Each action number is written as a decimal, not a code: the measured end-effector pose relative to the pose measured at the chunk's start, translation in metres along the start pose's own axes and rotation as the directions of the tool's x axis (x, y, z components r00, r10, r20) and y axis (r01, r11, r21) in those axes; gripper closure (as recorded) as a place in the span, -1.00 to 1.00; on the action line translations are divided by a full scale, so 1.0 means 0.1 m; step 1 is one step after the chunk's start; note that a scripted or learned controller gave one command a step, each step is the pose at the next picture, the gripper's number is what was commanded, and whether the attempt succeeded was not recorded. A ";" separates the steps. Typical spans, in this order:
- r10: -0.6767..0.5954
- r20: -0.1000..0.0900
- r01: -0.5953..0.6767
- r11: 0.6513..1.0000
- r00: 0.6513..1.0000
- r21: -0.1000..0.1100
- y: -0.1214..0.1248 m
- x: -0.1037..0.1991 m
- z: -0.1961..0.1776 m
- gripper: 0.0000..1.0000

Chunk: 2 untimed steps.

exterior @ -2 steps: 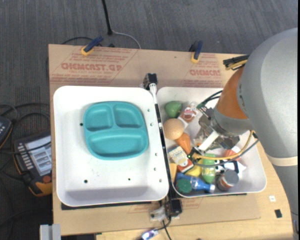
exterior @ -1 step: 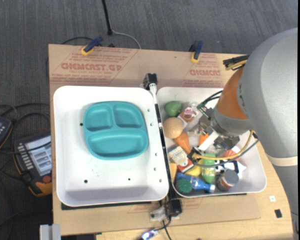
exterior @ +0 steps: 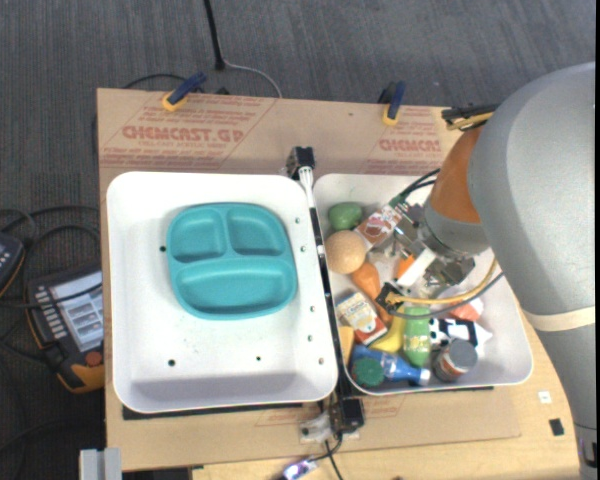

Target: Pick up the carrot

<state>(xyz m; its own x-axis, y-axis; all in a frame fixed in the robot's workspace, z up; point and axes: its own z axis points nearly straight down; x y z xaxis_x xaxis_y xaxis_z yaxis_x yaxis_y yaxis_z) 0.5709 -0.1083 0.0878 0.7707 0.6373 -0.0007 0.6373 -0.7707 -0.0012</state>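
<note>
Two white bins sit side by side on brown cardboard. Within the right bin [exterior: 515,363], the carrot [exterior: 366,280] lies slanted, long axis running upper-left to lower-right. Whether the gripper [exterior: 432,268] is open or closed cannot be told.

Grey arm [exterior: 540,198] reaching from right into cluttered right bin [exterior: 510,368]; gripper [exterior: 432,264] low beside carrot [exterior: 367,279]. Teal tray [exterior: 230,258] lying in left bin [exterior: 140,368].

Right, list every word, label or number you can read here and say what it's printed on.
"CHEMCAST GP": red print on the brown board under the bins, upper left.
The same red print repeats on the board's upper right, partly cut off by the arm.
Labels on the small packages in the right bin: too small to read.
Handheld device left of the bench: blurred.
</note>
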 end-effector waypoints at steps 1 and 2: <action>-0.003 -0.002 0.003 1.000 1.000 -0.006 0.01 0.01 -0.09 1.00; -0.003 -0.001 0.003 1.000 1.000 -0.006 0.01 0.01 -0.09 -1.00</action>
<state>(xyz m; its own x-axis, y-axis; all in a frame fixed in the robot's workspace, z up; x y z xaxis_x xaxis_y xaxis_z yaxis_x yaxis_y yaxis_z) 0.5727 -0.1086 0.0970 0.7690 0.6393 0.0006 0.6393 -0.7690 0.0047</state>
